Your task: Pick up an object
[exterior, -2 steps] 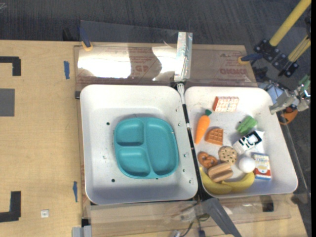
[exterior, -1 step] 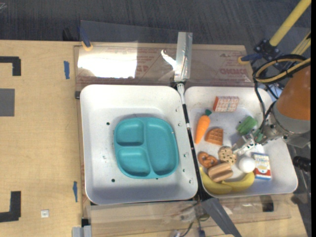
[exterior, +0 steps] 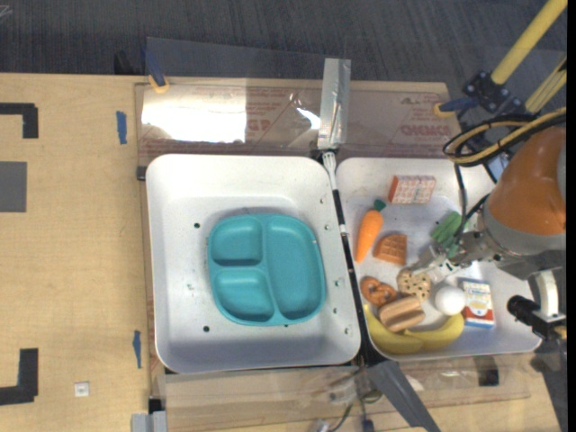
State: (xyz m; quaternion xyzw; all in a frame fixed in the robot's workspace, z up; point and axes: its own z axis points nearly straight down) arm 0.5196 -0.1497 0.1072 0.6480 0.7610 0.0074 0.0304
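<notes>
The right bin [exterior: 355, 180] holds toy food. There is an orange carrot [exterior: 368, 234], a brown bread slice [exterior: 391, 247], a small red-and-white box [exterior: 412, 189], a pretzel [exterior: 376, 290], a hot dog [exterior: 401, 312], a yellow banana [exterior: 425, 338], a white egg [exterior: 447, 299], a spotted cracker [exterior: 414, 283] and a blue-and-white carton [exterior: 477, 301]. My gripper [exterior: 438, 261] hangs low over the middle of this bin, just above the cracker and egg, beside a green item [exterior: 445, 229]. Its tips are lost among the objects.
The left bin [exterior: 175, 183] holds a teal divided plate [exterior: 267, 268]. The arm's orange band [exterior: 533, 196] and black cables cover the right bin's far right side. A clear plastic sheet [exterior: 243, 106] lies behind the bins.
</notes>
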